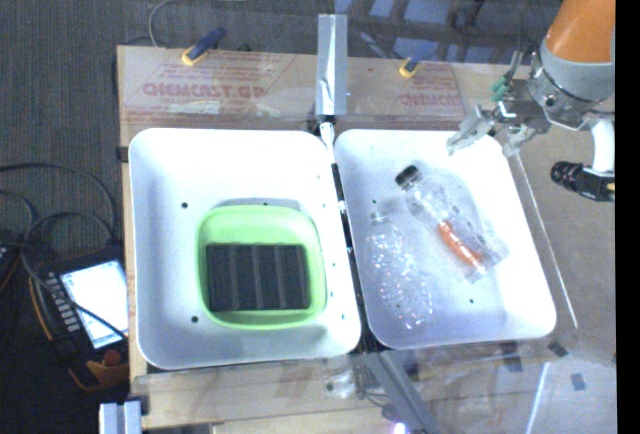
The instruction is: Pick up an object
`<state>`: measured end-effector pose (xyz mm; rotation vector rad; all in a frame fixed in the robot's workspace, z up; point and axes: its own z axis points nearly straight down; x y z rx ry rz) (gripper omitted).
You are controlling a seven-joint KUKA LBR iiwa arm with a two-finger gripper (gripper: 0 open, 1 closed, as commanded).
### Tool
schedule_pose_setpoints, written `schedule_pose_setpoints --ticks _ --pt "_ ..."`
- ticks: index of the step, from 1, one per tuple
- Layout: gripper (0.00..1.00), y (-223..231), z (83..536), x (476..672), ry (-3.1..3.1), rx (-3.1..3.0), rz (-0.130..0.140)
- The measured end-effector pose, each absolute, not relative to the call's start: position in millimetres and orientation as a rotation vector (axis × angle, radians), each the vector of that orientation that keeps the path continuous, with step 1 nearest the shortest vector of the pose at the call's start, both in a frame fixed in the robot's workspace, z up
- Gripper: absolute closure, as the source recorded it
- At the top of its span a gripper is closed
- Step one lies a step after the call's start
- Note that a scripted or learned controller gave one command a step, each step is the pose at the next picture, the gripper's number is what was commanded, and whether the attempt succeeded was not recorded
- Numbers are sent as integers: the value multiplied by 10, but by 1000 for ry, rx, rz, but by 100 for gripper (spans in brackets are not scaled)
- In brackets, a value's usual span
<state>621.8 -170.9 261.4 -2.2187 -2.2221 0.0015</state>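
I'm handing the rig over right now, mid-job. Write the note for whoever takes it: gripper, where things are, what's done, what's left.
Gripper: open, holding nothing, above the far right corner of the right bin.
Right bin: a clear plastic bottle with a black cap, lying flat, something orange inside; a clear crumpled plastic piece beside it.
Left bin: a green container.
Done: nothing picked up yet.
Left: lower onto one object, probably the bottle, grip and lift.

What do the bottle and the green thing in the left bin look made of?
The bottle looks like clear, thin plastic: the bin shows through it, glints mark its creases, and it has a dark cap. The green container looks like opaque matte moulded plastic, with rounded corners, even colour and dark ribbed slots; its stiffness is unclear.
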Motion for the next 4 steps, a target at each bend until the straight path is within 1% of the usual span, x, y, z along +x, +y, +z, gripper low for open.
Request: schedule_pose_setpoints --ticks 1,2,3,4 --pt "0 -1850 1279 5841 -2067 -2364 3" --pt "0 -1932 981 5728 -2175 -2299 -23" --pt "100 -1931 1072 5734 -2175 -2300 -25" --pt "100 -1409 2261 5565 -2111 -2327 2"
